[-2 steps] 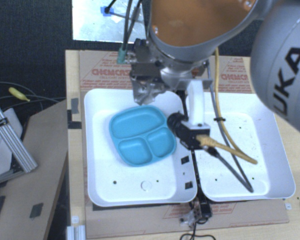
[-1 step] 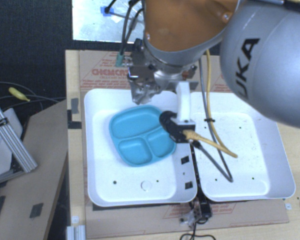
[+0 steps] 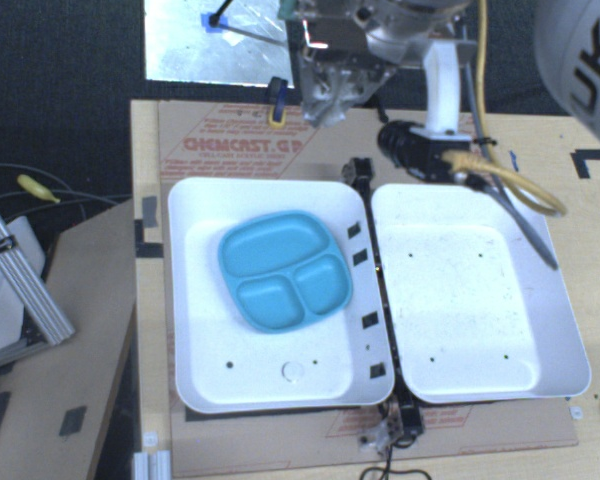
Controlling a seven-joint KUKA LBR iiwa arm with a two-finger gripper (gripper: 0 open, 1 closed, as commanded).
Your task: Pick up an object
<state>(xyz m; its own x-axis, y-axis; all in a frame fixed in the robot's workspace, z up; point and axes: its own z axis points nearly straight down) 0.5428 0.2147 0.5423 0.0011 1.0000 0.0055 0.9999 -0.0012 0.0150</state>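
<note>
A: Where is the plate (image 3: 284, 270) sitting?

B: It is lying flat in the left bin (image 3: 195, 368), toward the middle and a little up from it. It is a blue divided plate with three compartments: one big one along the top, two smaller ones below.

A: Which way is it pointing?

B: Its long axis is running roughly left to right, tilting a bit so the right end is sitting higher in the view. The big compartment is facing the far edge of the bin.

A: And the gripper (image 3: 325, 103)?

B: It is hanging well above and behind the bins, over the cardboard sheet (image 3: 230, 148), well apart from the plate. The fingers are blurring into the metalwork, so I cannot tell whether they are apart or together.

A: Any writing?

B: Red print on the cardboard is reading something like "CHEMCAST", with more letters after it too faint to make out. On the arm (image 3: 580, 38) at the upper right, the letters "UK" are showing, cut off by the edge.

A: The right bin (image 3: 560, 368)?

B: It is lying just beside the left one, their edges touching.
</note>
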